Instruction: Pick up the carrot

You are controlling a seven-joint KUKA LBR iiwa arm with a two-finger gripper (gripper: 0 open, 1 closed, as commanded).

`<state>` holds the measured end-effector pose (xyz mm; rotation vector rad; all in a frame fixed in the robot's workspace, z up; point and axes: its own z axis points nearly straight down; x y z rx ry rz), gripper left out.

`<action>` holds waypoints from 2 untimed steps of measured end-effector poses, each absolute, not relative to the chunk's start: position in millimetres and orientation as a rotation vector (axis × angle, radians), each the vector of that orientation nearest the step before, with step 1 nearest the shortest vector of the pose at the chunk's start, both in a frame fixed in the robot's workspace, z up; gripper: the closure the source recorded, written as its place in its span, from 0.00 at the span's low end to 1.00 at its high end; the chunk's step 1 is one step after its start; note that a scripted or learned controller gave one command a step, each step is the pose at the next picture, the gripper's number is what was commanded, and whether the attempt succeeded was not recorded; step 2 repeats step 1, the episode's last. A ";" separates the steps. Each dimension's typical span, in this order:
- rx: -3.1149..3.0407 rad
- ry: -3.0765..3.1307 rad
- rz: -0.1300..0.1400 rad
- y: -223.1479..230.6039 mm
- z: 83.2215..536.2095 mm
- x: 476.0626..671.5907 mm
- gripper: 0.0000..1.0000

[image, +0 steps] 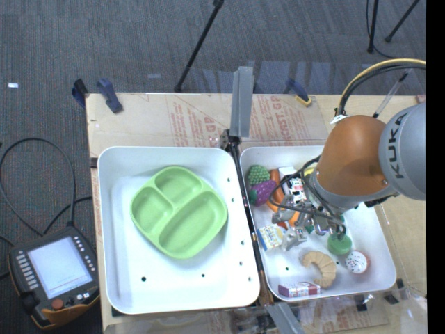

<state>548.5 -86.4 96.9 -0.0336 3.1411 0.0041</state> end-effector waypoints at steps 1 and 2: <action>0.311 3.123 0.002 -34.2 188.5 512.5 1.00; 0.311 3.123 0.002 -34.2 188.5 512.5 1.00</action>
